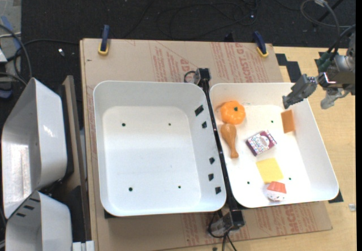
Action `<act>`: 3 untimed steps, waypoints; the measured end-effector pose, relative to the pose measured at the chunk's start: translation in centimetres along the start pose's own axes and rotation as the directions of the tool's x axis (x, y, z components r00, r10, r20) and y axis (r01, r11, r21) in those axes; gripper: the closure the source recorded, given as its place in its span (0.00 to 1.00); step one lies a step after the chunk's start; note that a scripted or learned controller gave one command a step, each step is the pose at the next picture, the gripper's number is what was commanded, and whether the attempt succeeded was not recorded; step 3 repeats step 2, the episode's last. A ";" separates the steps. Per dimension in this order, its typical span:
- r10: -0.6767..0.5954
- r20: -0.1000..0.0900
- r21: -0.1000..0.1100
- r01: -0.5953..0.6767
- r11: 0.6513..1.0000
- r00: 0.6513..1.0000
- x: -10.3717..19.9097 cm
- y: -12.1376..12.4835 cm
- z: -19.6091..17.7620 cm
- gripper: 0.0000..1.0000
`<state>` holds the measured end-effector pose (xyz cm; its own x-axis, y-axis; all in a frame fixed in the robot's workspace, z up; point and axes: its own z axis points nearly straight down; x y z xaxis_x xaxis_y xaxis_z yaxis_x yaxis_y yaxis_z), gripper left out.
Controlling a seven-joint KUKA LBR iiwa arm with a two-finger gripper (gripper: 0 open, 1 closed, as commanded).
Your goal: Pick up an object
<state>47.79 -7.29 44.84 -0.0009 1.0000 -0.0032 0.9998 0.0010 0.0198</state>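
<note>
Presently, the two-finger gripper [314,91] is seen spread wide and empty above the right white bin [322,151]; nearest, just below-left of it, the small orange rectangular block [288,121] lies with its long axis up-down.

Cardboard-covered surface [169,57] sitting under two white bins, red print showing across it. Left bin [107,97] lying just beside right bin [322,156], black clips lining the shared edge. Two blue-and-yellow clamps [104,40] [259,43] gripping the board's far edge. Cables [169,12] trailing over dark floor beyond. Spare white bins [28,142] leaning at far left.
</note>
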 end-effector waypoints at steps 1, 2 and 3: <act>-0.009 -0.004 0.023 0.009 1.000 1.000 7.5 -0.1 4.8 0.00; -0.012 -0.008 0.003 0.012 1.000 1.000 15.2 0.2 -8.9 0.00; -0.012 -0.008 0.003 0.012 1.000 1.000 15.2 0.2 -8.9 0.00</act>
